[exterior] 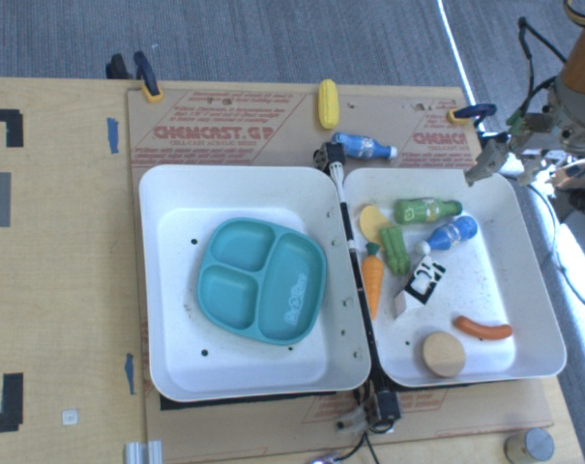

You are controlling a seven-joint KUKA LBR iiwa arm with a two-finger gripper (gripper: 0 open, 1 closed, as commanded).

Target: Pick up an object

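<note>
The right bin (539,288) holds several toys: a green bottle (425,209), a blue bottle (453,232), a yellow piece (372,222), a green pickle (395,249), an orange carrot (372,283), a white and black carton (423,280), a red sausage (482,330) and a round tan bun (444,353). My gripper (519,169) hovers over the bin's far right corner, open, with nothing between its fingers. It is above and to the right of the green bottle.
The left bin (166,259) holds a teal divided plate (262,280). Behind the bins, on the cardboard, lie a yellow corn cob (328,102) and a blue bottle (363,147). Clamps (147,75) grip the board's far edge. Cables hang at the right.
</note>
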